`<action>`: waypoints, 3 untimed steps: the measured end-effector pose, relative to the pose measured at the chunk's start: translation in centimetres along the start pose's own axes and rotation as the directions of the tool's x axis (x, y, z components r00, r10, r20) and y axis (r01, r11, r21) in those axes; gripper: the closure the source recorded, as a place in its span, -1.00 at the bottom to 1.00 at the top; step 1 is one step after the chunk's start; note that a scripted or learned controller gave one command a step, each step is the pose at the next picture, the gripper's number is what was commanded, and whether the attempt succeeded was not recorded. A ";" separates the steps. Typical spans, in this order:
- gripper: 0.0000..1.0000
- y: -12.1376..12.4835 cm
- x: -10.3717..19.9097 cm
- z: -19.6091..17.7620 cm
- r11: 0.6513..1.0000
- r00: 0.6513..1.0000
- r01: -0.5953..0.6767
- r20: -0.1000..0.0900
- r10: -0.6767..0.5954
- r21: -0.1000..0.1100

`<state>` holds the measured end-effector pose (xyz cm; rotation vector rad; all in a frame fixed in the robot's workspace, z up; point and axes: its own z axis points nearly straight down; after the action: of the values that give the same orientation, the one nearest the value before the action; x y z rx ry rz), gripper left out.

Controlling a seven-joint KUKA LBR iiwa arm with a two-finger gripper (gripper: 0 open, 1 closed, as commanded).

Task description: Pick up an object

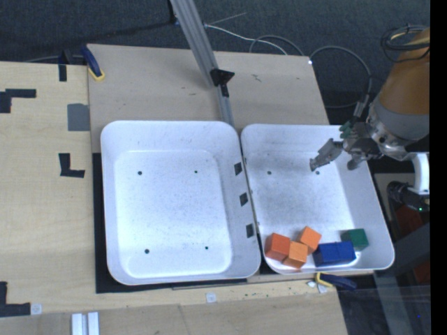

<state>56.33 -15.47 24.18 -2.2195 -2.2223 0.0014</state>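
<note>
blocks bunched at the near edge of the right bin [363, 208]: three orange blocks [294, 247], a blue block [334, 254], a green block [358, 238]. claw [336, 154] hovers over the bin's far right part, well apart from the blocks, fingers spread, nothing between them. left bin [112, 187] beside it. no legible writing. metal rail [199, 40] crosses the surface [279, 82] behind.

Blocks [312, 247] in right bin's [279, 187] near corner
</note>
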 end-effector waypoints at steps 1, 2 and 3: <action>-1.00 -5.7 7.7 -4.7 1.000 1.000 0.006 -0.003 -0.006 -0.002; -1.00 -6.4 12.4 -6.1 1.000 1.000 0.006 -0.002 -0.006 -0.001; -1.00 -1.8 14.1 -3.7 1.000 1.000 0.002 0.001 -0.002 0.000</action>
<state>54.51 -1.37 27.85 -2.2184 -2.2249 0.0026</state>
